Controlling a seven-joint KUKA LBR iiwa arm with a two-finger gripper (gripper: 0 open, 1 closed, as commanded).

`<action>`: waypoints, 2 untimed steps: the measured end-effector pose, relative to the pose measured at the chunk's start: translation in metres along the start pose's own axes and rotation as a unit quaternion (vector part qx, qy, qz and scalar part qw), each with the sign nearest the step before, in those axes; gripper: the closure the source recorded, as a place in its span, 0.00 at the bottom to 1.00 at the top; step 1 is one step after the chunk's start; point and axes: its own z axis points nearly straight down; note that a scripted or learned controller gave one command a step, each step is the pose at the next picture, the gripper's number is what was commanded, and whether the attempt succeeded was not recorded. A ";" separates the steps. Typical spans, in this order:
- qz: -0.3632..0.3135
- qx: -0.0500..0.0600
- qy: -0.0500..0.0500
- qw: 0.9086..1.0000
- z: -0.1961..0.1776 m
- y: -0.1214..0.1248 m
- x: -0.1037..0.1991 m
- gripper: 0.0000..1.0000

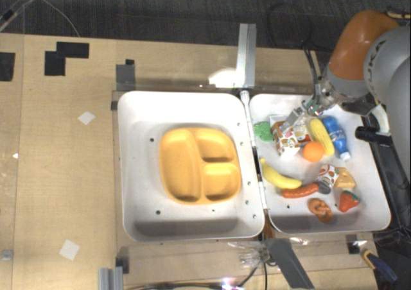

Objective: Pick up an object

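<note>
The right bin (379, 212) holds several toy foods. Among them are a green piece (262, 130), a printed carton (290, 139), a yellow corn cob (320, 136), an orange (313, 152) and a blue bottle (335, 135). Nearer the front lie a banana (279, 178), a red chili (300, 190), a strawberry (349, 201) and a brown pretzel (320, 208). My gripper (307, 111) hangs low over the bin's back part, just above the carton and the top of the corn cob. Nothing is visibly held.
The left bin (138, 218) carries a yellow divided tray (198, 163). A metal post (246, 58) stands behind the wall between the bins. The grey arm with its orange band (359, 42) comes in over the right bin's back right corner.
</note>
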 end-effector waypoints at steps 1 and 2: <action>0.029 0.005 -0.009 1.000 0.000 0.009 0.010 0.00; -0.068 -0.018 -0.024 0.997 -0.004 -0.037 0.047 0.00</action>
